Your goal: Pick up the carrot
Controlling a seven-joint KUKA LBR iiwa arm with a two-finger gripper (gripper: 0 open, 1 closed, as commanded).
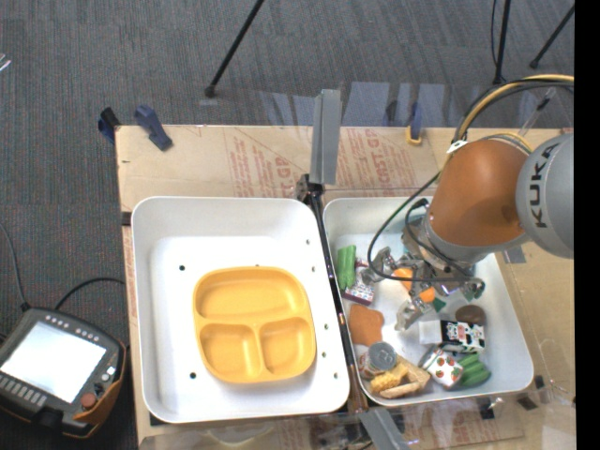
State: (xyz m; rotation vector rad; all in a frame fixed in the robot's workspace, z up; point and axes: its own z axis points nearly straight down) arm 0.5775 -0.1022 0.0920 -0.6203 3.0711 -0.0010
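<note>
I see the counter (pixel 216 162) topped with brown cardboard, red print on it that I can't read from here. The arm (pixel 487 200) comes in from the right, orange band over the wrist, "KUKA" in dark letters on the grey link at the far right edge.

Two white bins side by side. The left bin (pixel 169 223) carries a yellow divided tray (pixel 253 323), three compartments, sitting near the middle. The right bin (pixel 511 331) has the clutter and the arm over it.

The claw (pixel 417 293) hangs low in the right bin's middle, metal fingers (pixel 410 313) pointing down-left. They look a little apart (hard call, cables and wrist cover most of it), so I cannot tell how far open it is. Orange bits of the carrot (pixel 425 295) show right at the claw, partly hidden by the fingers; I cannot tell if it is gripped or just lying under them.

Other stuff in the right bin: green vegetable piece (pixel 347 265) at the left wall, a small purple-edged packet (pixel 360 294) just below it, a flat orange-brown piece (pixel 366 323), a grey round can top (pixel 381 355), bread-like pieces (pixel 398 379) at the front, a black-and-white small carton (pixel 462 334), and a green item (pixel 475 373) front right.

A tablet-like pendant (pixel 56 368) lies on the floor at lower left.
</note>
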